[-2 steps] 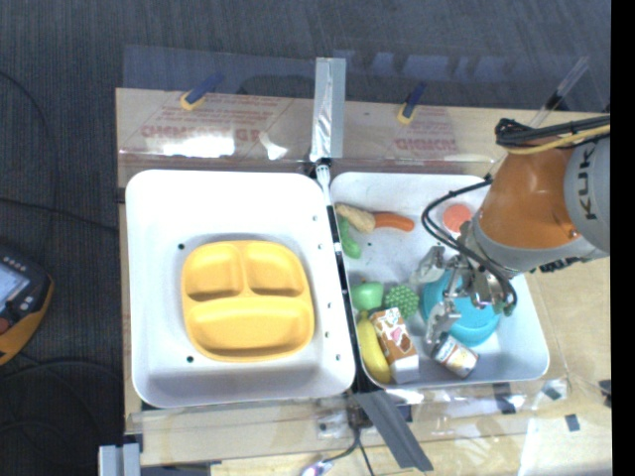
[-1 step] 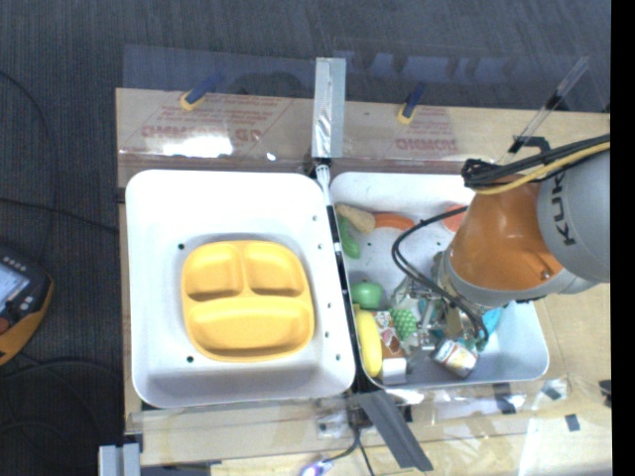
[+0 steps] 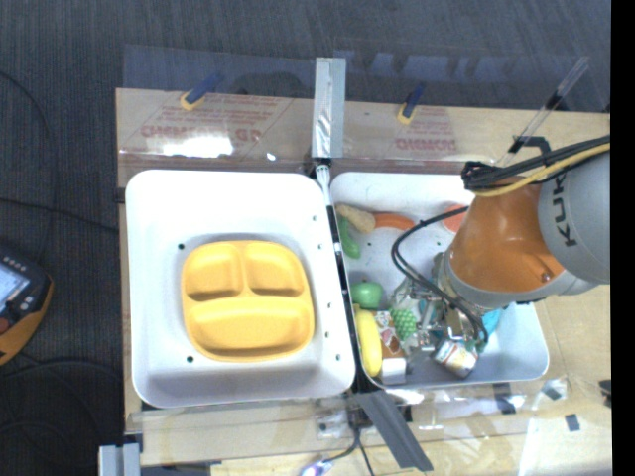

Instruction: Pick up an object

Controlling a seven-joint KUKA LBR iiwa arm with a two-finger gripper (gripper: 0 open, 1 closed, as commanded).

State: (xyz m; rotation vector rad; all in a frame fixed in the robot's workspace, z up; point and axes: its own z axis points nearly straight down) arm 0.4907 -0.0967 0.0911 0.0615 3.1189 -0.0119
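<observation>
Arm enters from right of frame, orange band over the right bin (image 3: 526,365). Jaws (image 3: 448,337) are down among clutter at lower centre-right; can't tell their state. Near them: green ball (image 3: 368,293), yellow banana-like piece (image 3: 368,340) along the bin's left wall, white block (image 3: 394,369). Left bin (image 3: 149,266) holds a yellow divided tray (image 3: 247,298) at centre-left
</observation>
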